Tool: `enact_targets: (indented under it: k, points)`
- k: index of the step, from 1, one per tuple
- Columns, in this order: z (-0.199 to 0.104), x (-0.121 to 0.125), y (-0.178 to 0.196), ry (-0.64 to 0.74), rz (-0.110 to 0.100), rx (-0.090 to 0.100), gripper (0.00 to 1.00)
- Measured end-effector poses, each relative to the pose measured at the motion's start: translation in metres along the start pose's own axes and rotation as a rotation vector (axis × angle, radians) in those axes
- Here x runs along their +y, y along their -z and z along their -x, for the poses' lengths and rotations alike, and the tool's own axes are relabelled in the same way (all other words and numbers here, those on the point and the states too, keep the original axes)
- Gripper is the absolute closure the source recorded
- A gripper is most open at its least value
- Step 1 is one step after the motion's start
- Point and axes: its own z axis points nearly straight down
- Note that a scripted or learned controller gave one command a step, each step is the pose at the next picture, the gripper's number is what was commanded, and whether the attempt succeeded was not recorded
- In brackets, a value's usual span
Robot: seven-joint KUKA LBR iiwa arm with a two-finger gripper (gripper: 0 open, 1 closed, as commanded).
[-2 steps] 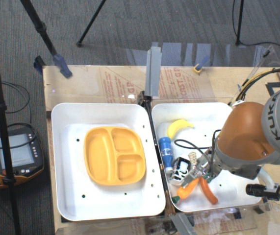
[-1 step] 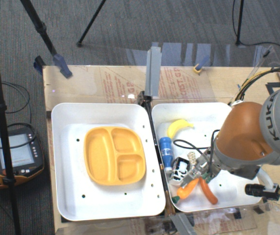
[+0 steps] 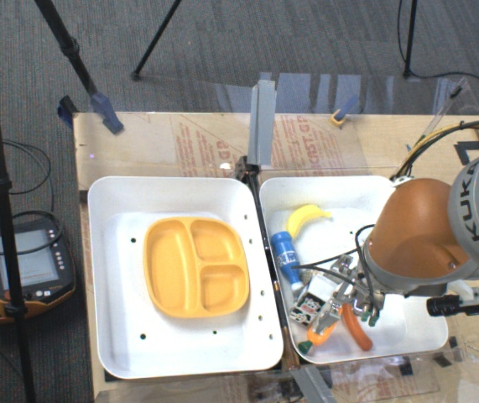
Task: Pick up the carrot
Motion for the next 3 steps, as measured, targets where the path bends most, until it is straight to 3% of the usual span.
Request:
enact_targets:
  k: [1, 2, 3]
  points:
    - [-0.001, 0.000, 0.008, -0.005, 0.001, 0.006, 1.00]
    - [-0.001, 0.000, 0.008, -0.004, 0.001, 0.006, 0.00]
    - [0.004, -0.026, 0.050, 0.184, -0.006, 0.033, 0.00]
